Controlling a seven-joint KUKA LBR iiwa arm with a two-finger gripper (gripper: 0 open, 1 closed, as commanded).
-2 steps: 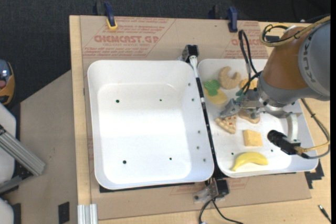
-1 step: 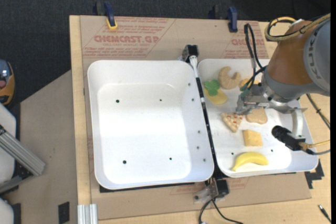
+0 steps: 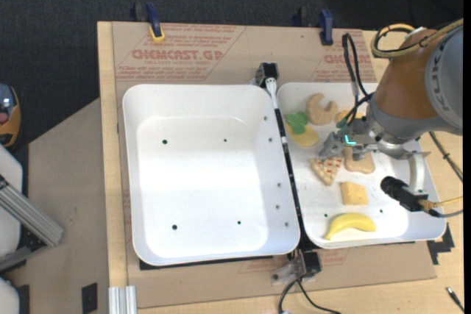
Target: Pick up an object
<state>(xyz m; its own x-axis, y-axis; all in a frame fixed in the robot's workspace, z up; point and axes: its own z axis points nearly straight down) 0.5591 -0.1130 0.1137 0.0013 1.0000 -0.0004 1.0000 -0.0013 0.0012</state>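
The right bin (image 3: 419, 230) holds several toy foods. A yellow banana (image 3: 350, 224) lies near its front edge, with a tan square of toast (image 3: 354, 193) just behind it. A waffle-patterned wedge (image 3: 326, 169) and a round tan biscuit (image 3: 360, 164) sit mid-bin. Against the left wall lie a green piece (image 3: 297, 120) and a yellow piece (image 3: 305, 135). A curved tan pastry (image 3: 321, 108) rests at the back. My gripper (image 3: 346, 144) hangs low over the middle of this bin, directly behind the wedge and the biscuit. No object is visibly lifted.
The left bin (image 3: 147, 106) stands beside the right one, their walls touching. The grey arm with its orange band (image 3: 408, 77) covers the right bin's back right corner. Cables (image 3: 353, 70) trail over the back rim. Blue clamps (image 3: 153, 17) hold the board's rear edge.
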